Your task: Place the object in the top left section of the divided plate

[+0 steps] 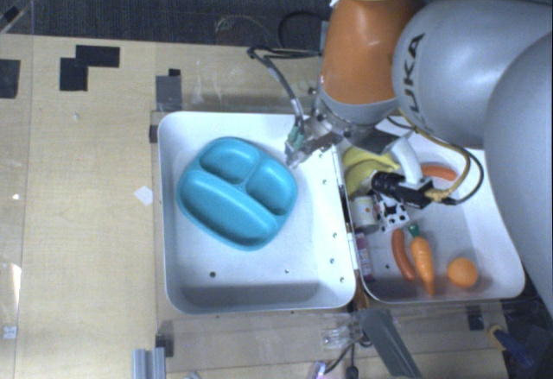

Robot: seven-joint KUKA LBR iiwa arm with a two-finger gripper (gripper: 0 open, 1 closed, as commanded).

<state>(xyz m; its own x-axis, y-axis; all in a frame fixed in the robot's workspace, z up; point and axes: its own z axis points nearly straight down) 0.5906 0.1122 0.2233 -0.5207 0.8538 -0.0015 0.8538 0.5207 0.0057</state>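
The end effector [298, 147], grip state impossible to tell, hovers just right of the blue divided plate [238, 192]; the carrot [421, 261] beyond looks light, stiff, best pinched mid-body.

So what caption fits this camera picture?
Robot arm reaches over two white bins; blue plate left, toy food right.

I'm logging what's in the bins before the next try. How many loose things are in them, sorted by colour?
Blue: 1, the divided plate in the left bin
Yellow: 1, the yellow item, partly hidden by the arm
Orange or red: 4, the sausage-like piece, the red-orange piece, the carrot, the round fruit
Total: 6
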